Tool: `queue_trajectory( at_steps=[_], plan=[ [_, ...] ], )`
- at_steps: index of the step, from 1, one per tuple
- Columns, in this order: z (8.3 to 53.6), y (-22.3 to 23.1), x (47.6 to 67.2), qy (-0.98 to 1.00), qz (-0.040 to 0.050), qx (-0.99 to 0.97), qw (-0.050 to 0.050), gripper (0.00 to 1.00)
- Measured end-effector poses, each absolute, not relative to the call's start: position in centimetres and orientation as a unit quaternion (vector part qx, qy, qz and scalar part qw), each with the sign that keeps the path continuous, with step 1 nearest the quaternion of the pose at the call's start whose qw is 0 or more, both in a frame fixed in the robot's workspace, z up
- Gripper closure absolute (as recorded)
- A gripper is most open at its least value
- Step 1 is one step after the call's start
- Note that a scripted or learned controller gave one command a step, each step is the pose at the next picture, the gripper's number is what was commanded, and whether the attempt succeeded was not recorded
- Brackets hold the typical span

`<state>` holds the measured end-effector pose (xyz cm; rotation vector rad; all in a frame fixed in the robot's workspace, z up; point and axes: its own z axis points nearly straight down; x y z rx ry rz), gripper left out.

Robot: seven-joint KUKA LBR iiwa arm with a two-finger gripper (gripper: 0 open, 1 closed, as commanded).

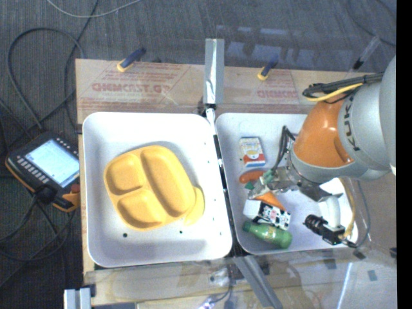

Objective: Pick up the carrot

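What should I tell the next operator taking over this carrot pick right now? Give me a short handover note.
Gripper: down in the right bin, among the items; whether its fingers are open or shut can't be read from above.
Carrot: orange piece lying in the right bin, just below the gripper, next to a small box and above a green bottle.
Left bin: holds a yellow divided tray.
Done: arm is positioned over the carrot area.
Left: confirm a grasp, then lift the carrot.
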<state>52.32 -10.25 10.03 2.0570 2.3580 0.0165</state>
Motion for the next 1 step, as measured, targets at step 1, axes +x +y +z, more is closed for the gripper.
queue_trajectory(
  at_steps=[1],
  plan=[
    [18.49,-8.38,48.38,0.763,-0.0005,0.647,-0.001,1.00]
  ],
)
